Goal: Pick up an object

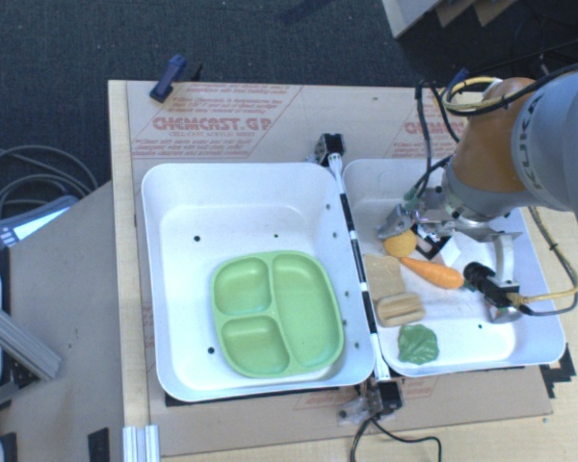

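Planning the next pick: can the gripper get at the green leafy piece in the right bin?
Probably yes. The green leafy piece lies alone near the right bin's front wall, nothing on top; the gripper hovers farther back.

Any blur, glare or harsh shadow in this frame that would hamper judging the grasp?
Camera view: lighting is even and soft, with no strong glare on the white bins; the green tray and carrot are reasonably sharp. The arm casts only faint shade on the right bin. The tool area is cluttered and dim, so its state is hard to read.
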Tool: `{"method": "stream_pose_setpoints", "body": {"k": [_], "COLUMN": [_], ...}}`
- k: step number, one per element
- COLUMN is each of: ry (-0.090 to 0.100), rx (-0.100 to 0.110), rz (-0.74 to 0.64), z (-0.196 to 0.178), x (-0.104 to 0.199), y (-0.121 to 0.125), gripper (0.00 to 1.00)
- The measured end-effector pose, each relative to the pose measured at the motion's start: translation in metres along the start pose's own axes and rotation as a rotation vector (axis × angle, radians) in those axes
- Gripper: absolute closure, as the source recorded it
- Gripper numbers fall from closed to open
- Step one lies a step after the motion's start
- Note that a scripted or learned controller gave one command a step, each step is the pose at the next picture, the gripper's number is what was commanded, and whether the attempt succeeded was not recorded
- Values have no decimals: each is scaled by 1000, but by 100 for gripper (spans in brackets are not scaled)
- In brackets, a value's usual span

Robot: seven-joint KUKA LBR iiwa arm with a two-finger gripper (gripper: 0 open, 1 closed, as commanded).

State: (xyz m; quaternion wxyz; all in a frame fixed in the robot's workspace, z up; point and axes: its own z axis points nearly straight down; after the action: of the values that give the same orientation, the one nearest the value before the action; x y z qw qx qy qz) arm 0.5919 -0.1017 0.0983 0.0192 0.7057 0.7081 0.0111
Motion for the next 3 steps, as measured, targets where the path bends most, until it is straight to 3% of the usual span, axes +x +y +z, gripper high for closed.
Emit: {"method": "stream_pose_setpoints", "body": {"k": [2, 3], "ry": [-2, 0], "rx": [-2, 12], "rz": [1, 4], "z": [-1, 0], "x": [1, 1], "y": [-16, -11], "gripper": [0, 0]}}
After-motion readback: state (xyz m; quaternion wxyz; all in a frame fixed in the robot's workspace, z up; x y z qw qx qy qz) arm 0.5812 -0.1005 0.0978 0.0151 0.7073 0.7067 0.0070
